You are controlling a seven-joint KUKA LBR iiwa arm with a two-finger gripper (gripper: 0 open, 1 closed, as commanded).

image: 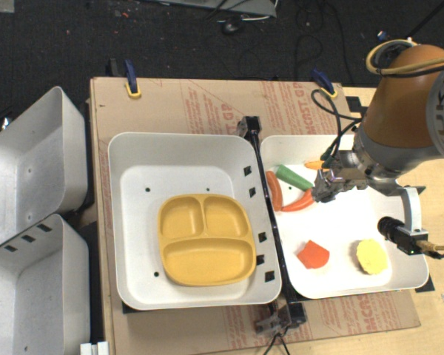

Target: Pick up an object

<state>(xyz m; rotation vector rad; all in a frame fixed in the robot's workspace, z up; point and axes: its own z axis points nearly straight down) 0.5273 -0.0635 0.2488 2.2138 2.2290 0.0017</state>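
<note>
In the near part of the right bin, a yellow round piece and an orange-red chunk are lying well apart from each other. Beside it, the left bin is holding a yellow divided tray, and its compartments are carrying nothing. Farther back in the right bin, an orange carrot-like piece, a reddish sausage shape and a green piece are lying close together by the wall between the bins. The end effector is hanging just beside this group, above the tip of the carrot-like piece. I cannot tell how far it is open, and I am seeing nothing held in it.

The step in hand is probably the descent to a grasp. To do it well, the arm should be aiming at one piece alone, with the closing direction across its narrow side, because the neighbours may be pushed away. Both bins are standing on the table
</note>
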